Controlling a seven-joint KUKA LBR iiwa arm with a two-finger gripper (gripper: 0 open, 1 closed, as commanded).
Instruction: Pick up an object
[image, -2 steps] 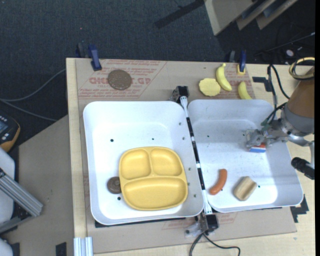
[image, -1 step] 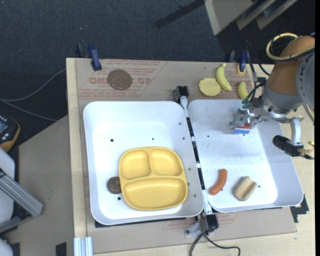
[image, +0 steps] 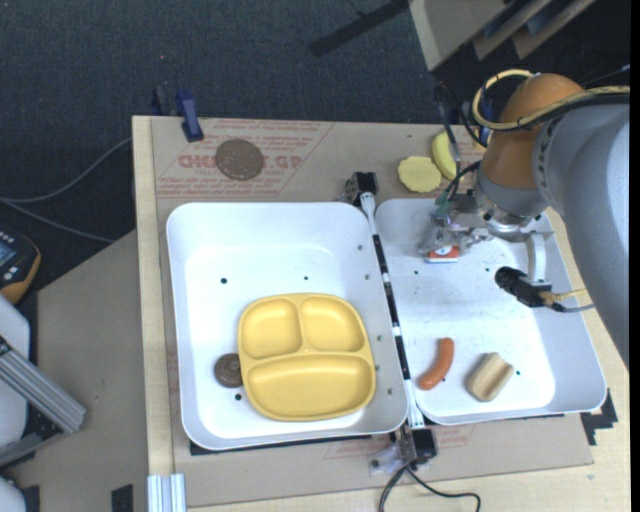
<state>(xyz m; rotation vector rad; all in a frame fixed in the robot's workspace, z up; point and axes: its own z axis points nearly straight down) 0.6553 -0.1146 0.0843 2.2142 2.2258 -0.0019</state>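
I hang over the back of the shallow white right-hand bin (image: 570, 385), my gripper (image: 447, 240) low above a small red and white object (image: 441, 254) lying on the floor there; whether I have closed on it I cannot tell. I judge that piece is my target, since I am directly above it. The orange sausage-shaped toy (image: 436, 363) and tan wooden block (image: 489, 377) lie near the front edge, well apart from me. The yellow three-compartment plastic plate (image: 303, 356) fills the shallow white left-hand bin (image: 200, 250), a brown disc (image: 228, 371) touching its left side.
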